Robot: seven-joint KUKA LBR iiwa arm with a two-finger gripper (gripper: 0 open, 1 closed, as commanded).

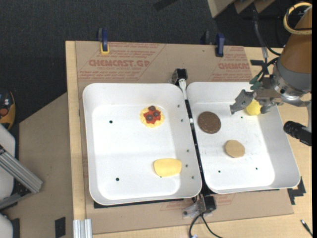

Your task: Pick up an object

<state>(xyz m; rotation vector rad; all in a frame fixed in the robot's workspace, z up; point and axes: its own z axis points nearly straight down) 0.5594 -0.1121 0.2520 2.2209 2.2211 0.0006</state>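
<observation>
My gripper (253, 104) hangs over the far part of the right bin (277, 177). It is shut on a small yellow piece (253, 108), which shows between its two grey fingers (240, 102). In the same bin lie a dark brown round cookie (209, 122) and a tan round biscuit (235, 148), both to the left of and nearer than the gripper. The left bin (99, 148) holds a small pizza-like disc with red and dark toppings (152, 116) and a yellow oval lump (167, 167).
The two bins meet at a black divider strip (190, 128). They rest on a brown board (74, 108) held by blue clamps (103, 37) at the far edge. The grey and orange arm (297, 58) comes in from the upper right. Cables (198, 212) lie at the near edge.
</observation>
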